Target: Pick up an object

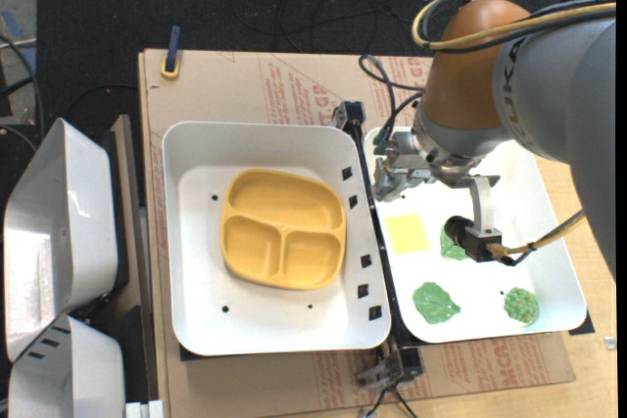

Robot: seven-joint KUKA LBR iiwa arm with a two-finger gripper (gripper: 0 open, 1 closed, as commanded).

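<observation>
Broadly, the cardboard-covered worktop (294, 83) carries the right bin (534, 201), and the grey arm (549, 83) hangs over that bin's far half. The left bin (186, 210) sits just beside the right bin and holds a yellow divided plate (284, 228). The fingers (392, 173) are above the right bin's left edge; I cannot tell how far they are spread. On the right bin's floor lie a yellow square (407, 232) near its left wall, a green lump (436, 301) at its near edge, a second green lump (520, 304) toward its near right corner, and a third green lump (452, 248) at its middle, partly hidden.
</observation>
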